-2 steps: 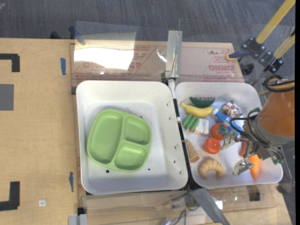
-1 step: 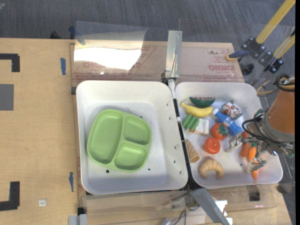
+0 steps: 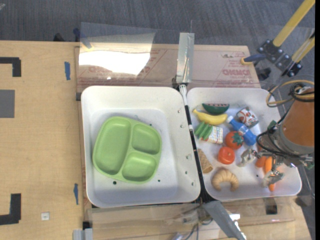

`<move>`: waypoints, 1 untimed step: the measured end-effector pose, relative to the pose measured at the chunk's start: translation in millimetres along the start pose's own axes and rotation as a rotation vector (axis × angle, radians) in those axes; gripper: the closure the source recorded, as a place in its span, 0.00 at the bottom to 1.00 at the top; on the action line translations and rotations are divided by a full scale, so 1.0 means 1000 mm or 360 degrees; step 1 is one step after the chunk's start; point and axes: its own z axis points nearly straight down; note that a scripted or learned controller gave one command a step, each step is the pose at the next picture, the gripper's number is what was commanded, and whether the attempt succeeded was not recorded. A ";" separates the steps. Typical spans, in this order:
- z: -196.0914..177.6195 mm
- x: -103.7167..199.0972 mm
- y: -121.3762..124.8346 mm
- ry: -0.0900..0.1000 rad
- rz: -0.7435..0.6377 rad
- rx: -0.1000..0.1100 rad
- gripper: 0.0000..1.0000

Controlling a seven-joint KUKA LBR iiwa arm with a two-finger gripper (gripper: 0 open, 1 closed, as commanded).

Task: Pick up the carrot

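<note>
Two white bins sit side by side on the counter. The carrot (image 3: 267, 165) lies near the right bin's (image 3: 292, 186) front right corner, under the tool (image 3: 270, 171), whose grip state I cannot tell.

The right bin (image 3: 295, 186) is crowded: a croissant (image 3: 226, 178), tomato (image 3: 226, 155), banana (image 3: 211, 117) and watermelon slice (image 3: 215, 107) sit close together, with narrow gaps between them. The carrot (image 3: 270, 173) lies by the bin's right wall, hemmed by the arm (image 3: 300, 126) above it. Bare floor remains between croissant and carrot.
</note>
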 end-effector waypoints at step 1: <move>0.001 0.003 -0.015 -0.0020 -0.0602 -0.0015 0.00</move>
